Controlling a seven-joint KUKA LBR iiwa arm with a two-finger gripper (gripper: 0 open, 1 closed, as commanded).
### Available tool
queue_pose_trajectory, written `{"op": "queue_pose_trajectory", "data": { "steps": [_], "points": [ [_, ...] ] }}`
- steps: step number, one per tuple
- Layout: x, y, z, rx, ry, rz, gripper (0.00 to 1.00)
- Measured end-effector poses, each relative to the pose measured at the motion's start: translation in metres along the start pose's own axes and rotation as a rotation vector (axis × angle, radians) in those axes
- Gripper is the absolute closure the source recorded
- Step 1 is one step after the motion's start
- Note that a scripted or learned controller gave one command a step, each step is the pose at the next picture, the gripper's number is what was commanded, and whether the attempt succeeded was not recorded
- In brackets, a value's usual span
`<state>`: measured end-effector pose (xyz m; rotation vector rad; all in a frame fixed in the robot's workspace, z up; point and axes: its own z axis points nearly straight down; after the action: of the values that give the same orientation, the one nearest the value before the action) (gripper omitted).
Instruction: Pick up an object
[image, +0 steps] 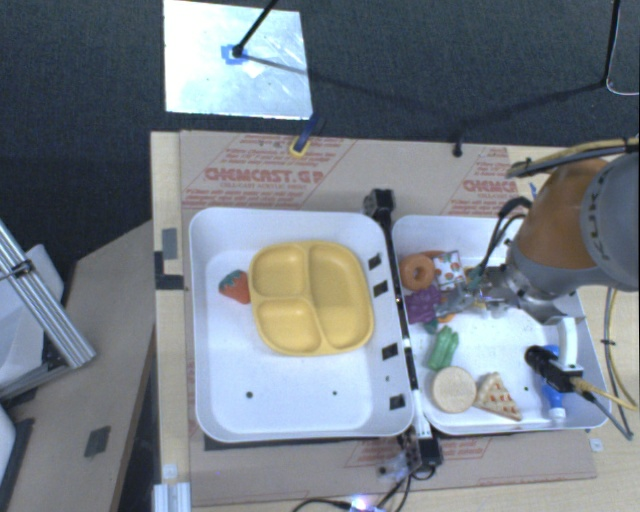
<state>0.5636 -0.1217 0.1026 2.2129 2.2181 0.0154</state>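
Bins of white plastic sit side by side on a printed cardboard sheet (270, 170) in the camera view. The left bin (200, 330) holds a yellow divided plate (308, 298) near its middle, and a toy strawberry (235, 286) lies just beside the plate's left edge.

The right bin (500, 345) holds the smaller objects. A toy donut (417, 270) lies near its upper left corner with a colourful packet (447, 266) just to its right. A purple grape bunch (420, 303) lies just below the donut. Further down the bin lies a green toy vegetable (442, 347), tilted, and below that a round tan cracker (453, 389). A toy pizza slice (497, 396) lies just beside the cracker, near the bin's lower wall.

The grey arm (570, 230), with its orange band, reaches in from the right over the right bin. The gripper (468, 292) is low over the upper left part of that bin, just right of the grape bunch and just below the packet. Whether it is open or closed cannot be told from this slant, and nothing can be seen in its grasp. All the toys in the right bin lie on the bin floor.
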Motion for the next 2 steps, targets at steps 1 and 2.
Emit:
{"op": "queue_pose_trajectory", "data": {
  "steps": [1,2],
  "points": [
    [0.000,0.000,-0.010,0.002,0.001,0.000,1.00],
    [0.000,-0.001,-0.074,0.007,-0.002,-0.002,1.00]
  ]
}}
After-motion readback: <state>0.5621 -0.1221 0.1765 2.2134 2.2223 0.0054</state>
